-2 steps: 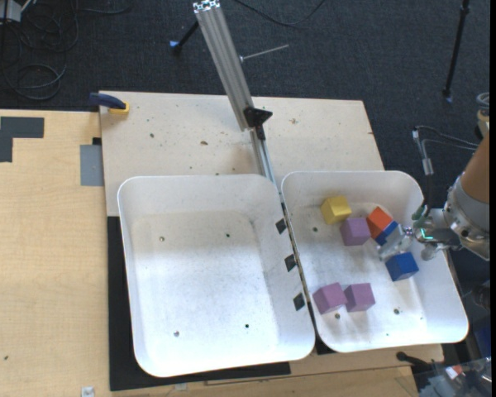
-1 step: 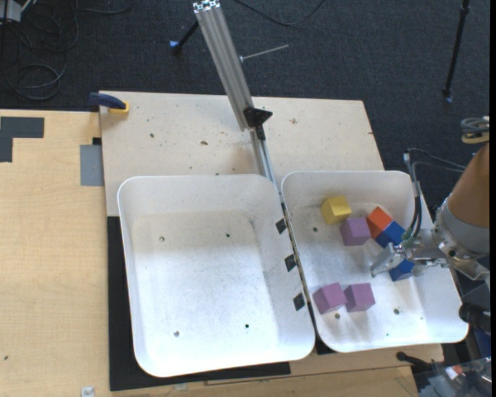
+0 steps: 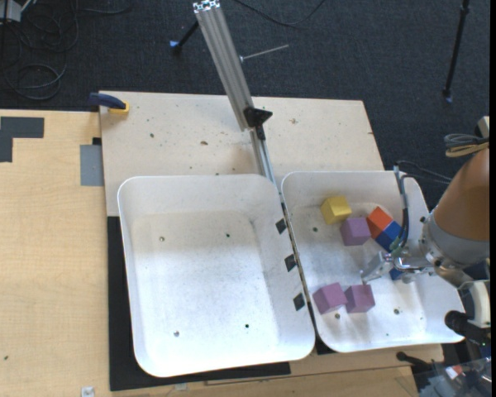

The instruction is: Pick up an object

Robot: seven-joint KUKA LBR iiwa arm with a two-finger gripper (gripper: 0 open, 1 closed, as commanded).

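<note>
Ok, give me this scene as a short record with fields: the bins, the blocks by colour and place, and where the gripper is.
bins: two shallow white plastic bins side by side, left bin, right bin
blocks in right bin: yellow cube; purple cube beside orange block and blue block; two purple cubes near front, and
gripper: low in right bin, near its right side, fingers unclear
held: nothing seen

The end effector (image 3: 379,266) hangs low in the right bin (image 3: 413,325), seemingly just above two purple blocks (image 3: 345,297).
</note>
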